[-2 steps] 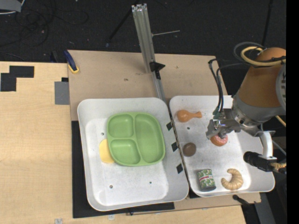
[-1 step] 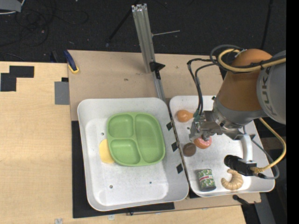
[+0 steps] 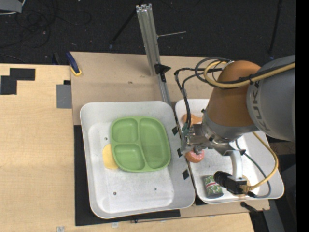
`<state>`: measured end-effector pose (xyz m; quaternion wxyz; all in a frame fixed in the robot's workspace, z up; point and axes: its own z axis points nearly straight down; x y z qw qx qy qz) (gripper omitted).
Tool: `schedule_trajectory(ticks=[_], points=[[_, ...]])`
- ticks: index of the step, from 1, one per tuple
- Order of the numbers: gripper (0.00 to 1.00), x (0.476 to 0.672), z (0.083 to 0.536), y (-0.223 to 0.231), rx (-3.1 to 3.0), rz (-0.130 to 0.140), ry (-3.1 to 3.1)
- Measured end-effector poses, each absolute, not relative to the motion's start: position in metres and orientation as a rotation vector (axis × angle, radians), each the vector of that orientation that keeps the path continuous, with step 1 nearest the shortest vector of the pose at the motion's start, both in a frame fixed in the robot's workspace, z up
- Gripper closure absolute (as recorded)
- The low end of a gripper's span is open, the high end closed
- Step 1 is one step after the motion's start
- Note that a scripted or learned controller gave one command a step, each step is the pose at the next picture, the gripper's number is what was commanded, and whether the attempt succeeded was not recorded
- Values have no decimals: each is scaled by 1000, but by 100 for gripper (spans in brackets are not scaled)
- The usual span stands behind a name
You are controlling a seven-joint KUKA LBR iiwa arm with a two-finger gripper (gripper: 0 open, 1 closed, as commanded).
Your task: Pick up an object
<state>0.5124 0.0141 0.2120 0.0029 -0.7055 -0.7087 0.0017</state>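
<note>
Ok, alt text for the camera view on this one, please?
A grey and orange arm reaches over the right bin, its gripper low by a pinkish object. The left bin holds a green divided plate.

Two bins sit side by side on the bench point(image 3: 38, 144). In the left bin point(image 3: 140, 197) a divided tray point(image 3: 141, 143) lies toward the far half, overlapping a flat piece point(image 3: 108, 158) at its left edge. In the right bin point(image 3: 270, 178) a packet point(image 3: 211, 185) lies at the near left; a round item point(image 3: 195, 154) lies farther back, under the arm point(image 3: 236, 100). A post point(image 3: 150, 42) stands behind the bins.
</note>
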Motion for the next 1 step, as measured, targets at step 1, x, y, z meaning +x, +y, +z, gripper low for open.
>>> schedule_trajectory(ticks=[1], points=[[100, 506, 213, 68, -2211, 3, -2224]])
